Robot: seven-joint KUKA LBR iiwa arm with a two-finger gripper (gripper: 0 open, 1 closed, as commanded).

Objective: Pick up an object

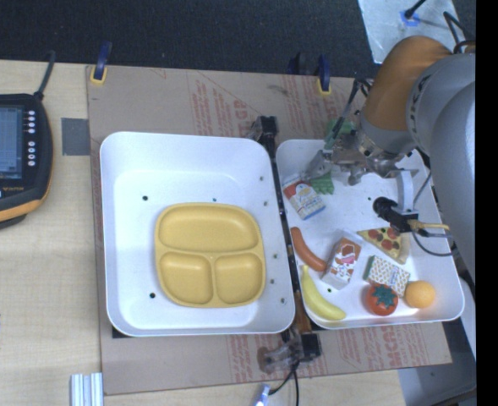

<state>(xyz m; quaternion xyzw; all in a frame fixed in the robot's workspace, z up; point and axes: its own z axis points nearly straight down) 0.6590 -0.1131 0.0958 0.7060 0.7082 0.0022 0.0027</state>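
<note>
hanging over the far end of the right bin [451, 309], the gripper [350, 155] is sitting low above the bin floor, and whether it is wide or narrow i cannot tell from this slant. nothing is showing in its grasp. the grey arm [451, 125] is reaching in from the right, its orange band [401, 87] bending down toward the wrist, and a green item [320, 182] is lying just beside the gripper, too small to make out.

the loose objects are all lying in the right bin: a small red and white carton [304, 200] near the gripper, a sausage [307, 249] beside the bin's left wall, a banana [320, 299] at the near left corner, a second carton [342, 262] in the middle, a pizza slice [386, 241], a checkered packet [388, 273], a tomato [381, 299] and an orange [419, 294] along the near edge.

the left bin [130, 227] is holding a yellow divided tray [208, 254]. both bins are resting on a brown cardboard sheet [189, 100] on a pale wooden bench [29, 311], with a handheld control pendant [10, 159] lying at the far left and dark floor [189, 15] beyond.
</note>
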